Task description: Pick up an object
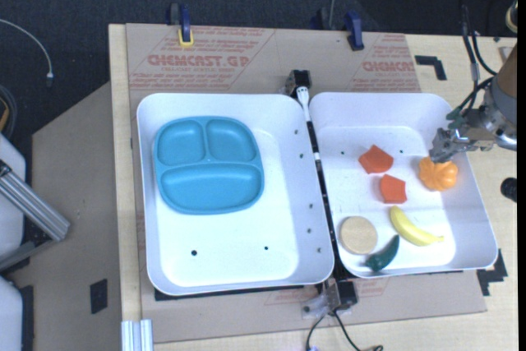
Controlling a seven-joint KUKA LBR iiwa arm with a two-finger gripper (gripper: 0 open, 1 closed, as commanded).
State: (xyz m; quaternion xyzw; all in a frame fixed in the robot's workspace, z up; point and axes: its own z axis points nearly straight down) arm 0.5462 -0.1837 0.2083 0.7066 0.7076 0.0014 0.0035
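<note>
Gripper (448, 145) sat right over the orange fruit (438, 174) in the right bin (411, 113), couldn't tell if it was pinching.

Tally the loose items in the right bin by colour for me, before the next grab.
Right bin:
Red-orange blocks: 2
Orange fruit: 1, at the gripper
Yellow banana: 1
Tan disc: 1
Dark green piece: 1
Total: 6

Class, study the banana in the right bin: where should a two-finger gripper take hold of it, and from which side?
Probably the banana is best gripped across its thick middle, coming from above, fingers straddling its narrow width. It lies flat and curved, with bare bin floor alongside.
</note>
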